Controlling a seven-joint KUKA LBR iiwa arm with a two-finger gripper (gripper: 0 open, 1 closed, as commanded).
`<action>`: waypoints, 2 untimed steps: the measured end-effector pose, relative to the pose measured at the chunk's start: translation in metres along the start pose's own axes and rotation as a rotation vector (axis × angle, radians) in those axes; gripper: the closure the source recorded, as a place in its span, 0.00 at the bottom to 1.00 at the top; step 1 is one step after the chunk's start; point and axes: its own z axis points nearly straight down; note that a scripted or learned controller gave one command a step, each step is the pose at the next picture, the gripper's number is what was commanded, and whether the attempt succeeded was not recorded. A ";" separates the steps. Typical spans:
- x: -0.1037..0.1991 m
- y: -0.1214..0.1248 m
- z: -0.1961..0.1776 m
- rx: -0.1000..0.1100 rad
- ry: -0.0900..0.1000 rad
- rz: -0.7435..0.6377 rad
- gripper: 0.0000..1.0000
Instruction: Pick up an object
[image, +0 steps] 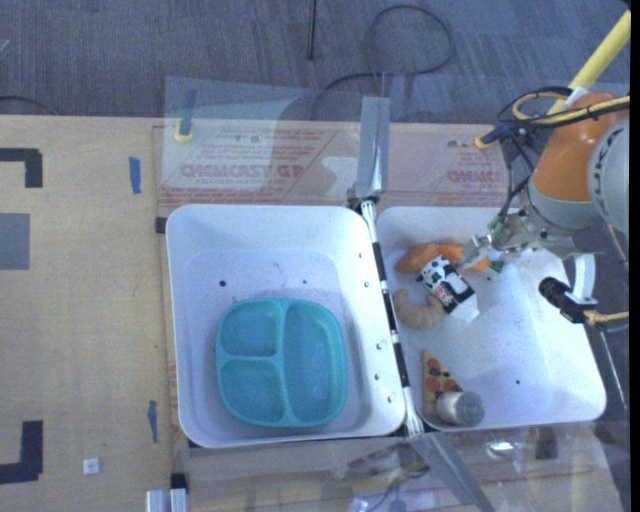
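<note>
In the right bin (540, 370) several small things lie near the left wall. An orange rounded piece (428, 256) is at the back, and a black-and-white patterned box (447, 283) lies just in front of it. A tan lump (418, 311) rests beside the box. A flat piece with red and yellow spots (436, 378) and a grey cylinder (462, 408) lie in the near left corner. My gripper (492, 245) hangs over the bin's back part, just right of the orange piece and the box, with a small orange bit (480, 266) right below it. Nothing shows held in it.
The left bin (200, 250) holds a teal divided plate (282, 362). A metal divider (374, 150) stands between the bins at the back. A black part (563, 298) juts over the right bin's right side. Cables hang by the arm's orange band (575, 160).
</note>
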 end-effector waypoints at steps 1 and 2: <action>0.000 -0.001 -0.010 0.007 0.000 -0.004 1.00; 0.059 0.012 -0.135 0.001 0.001 -0.183 1.00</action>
